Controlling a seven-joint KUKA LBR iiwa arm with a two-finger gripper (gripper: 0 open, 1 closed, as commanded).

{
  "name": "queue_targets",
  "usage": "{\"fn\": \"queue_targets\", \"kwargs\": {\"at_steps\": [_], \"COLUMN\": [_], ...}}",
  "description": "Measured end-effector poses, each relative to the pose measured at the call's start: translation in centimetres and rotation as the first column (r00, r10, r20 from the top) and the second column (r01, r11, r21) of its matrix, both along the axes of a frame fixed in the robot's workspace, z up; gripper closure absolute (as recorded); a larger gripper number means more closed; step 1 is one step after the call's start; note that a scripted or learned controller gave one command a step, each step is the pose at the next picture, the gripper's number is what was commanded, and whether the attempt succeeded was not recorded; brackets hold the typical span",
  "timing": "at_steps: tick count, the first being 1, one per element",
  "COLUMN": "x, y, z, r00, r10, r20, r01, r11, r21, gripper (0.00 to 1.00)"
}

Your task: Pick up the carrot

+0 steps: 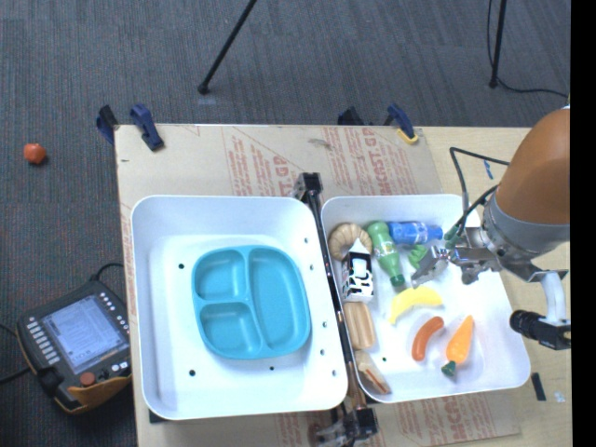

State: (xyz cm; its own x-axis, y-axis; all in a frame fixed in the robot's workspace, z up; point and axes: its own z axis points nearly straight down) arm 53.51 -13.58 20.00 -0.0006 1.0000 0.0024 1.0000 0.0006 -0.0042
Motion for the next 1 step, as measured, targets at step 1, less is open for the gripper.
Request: {"fn": "queue_targets", "kwargs": {"at_steps": [1], "x": [-5.88], "y": [-5.37], "z": [-10.02], "r00": [0.998], "r10": [-0.059], "r20": [0.003], "r01": [0.059], "r11": [0.998], "r21": [0.001], "gripper": [0.0]}}
